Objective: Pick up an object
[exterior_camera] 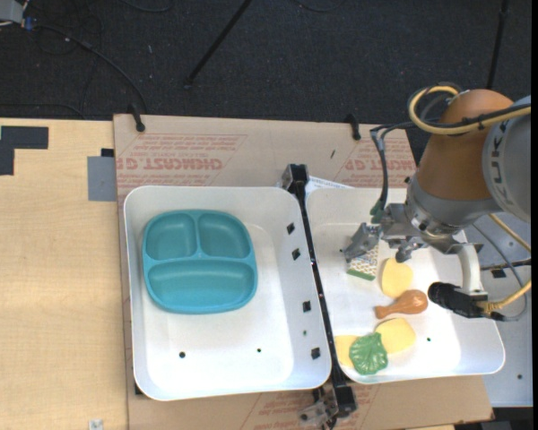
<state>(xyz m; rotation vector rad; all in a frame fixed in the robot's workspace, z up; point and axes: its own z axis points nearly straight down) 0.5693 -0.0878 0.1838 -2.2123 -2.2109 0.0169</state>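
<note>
reaching in from the right, the arm (471, 164) hangs its gripper (369, 240) low over the right bin (471, 352), just above a small flat patterned piece with a green edge (362, 265). whether the pincer is spread or closed, i cannot tell from here. beside that piece lies a pale yellow round (395, 278), then a brown drumstick-shaped toy (403, 305), another yellow lump (395, 335) and a green leafy toy (368, 354). the left bin (152, 352) holds a teal divided plate (198, 261).

Smooth, perhaps plastic teal tray (198, 261)
</note>
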